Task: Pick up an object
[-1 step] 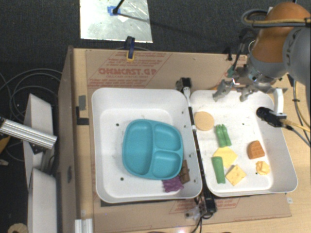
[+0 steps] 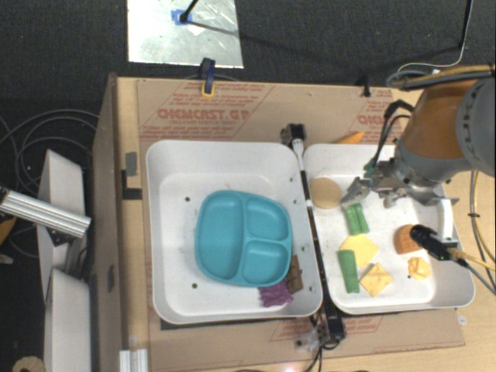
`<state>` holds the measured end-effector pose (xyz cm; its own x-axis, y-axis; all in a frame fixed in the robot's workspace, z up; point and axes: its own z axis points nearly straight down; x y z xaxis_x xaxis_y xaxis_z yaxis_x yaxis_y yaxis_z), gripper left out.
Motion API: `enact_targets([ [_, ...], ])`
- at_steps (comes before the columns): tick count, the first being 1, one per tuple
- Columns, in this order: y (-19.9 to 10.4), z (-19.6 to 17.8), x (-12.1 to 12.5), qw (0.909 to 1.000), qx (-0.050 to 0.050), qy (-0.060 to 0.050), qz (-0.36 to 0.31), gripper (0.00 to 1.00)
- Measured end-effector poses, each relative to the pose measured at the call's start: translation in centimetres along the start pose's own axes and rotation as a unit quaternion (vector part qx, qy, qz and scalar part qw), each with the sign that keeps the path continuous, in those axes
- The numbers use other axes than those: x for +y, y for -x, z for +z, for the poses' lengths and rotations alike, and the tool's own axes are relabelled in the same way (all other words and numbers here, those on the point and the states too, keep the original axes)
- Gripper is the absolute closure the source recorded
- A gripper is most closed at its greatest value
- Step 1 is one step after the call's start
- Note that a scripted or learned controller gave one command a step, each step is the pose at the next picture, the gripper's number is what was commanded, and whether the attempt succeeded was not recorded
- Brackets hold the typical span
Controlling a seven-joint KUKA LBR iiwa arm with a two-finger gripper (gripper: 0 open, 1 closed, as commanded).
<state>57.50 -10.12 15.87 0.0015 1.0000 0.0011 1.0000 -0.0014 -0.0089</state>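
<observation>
My gripper (image 2: 373,194) hangs over the back of the right bin (image 2: 457,289), open, with nothing between its fingers. Just below its left finger lies a green cylinder (image 2: 356,219). A tan round piece (image 2: 325,192) sits to the gripper's left, near the bin's left wall. Toward the front lie a yellow wedge (image 2: 358,248), a second green cylinder (image 2: 349,270) and a yellow block (image 2: 376,279). An orange-brown piece (image 2: 404,240) and a small yellow-orange piece (image 2: 418,267) lie to the right.
The left bin (image 2: 167,208) holds a teal divided plate (image 2: 244,237), with a purple piece (image 2: 273,294) and a brown piece (image 2: 295,276) at its front right. A black part (image 2: 431,243) juts over the right bin beside the orange-brown piece. Cables trail behind the arm.
</observation>
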Motion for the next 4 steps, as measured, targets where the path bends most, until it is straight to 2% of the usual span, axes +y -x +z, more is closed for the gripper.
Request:
enact_targets([
  [1,0.2,7.9,0.6,1.0,0.0,0.003,-0.001,0.0],
  [2,0.3,6.8,-5.3,1.0,0.0,0.002,0.0,0.0],
  [3,0.2,7.6,-8.2,1.0,0.0,0.003,-0.001,0.0],
  [4,0.3,6.4,-7.9,1.0,-0.001,0.007,-0.001,1.0],
])
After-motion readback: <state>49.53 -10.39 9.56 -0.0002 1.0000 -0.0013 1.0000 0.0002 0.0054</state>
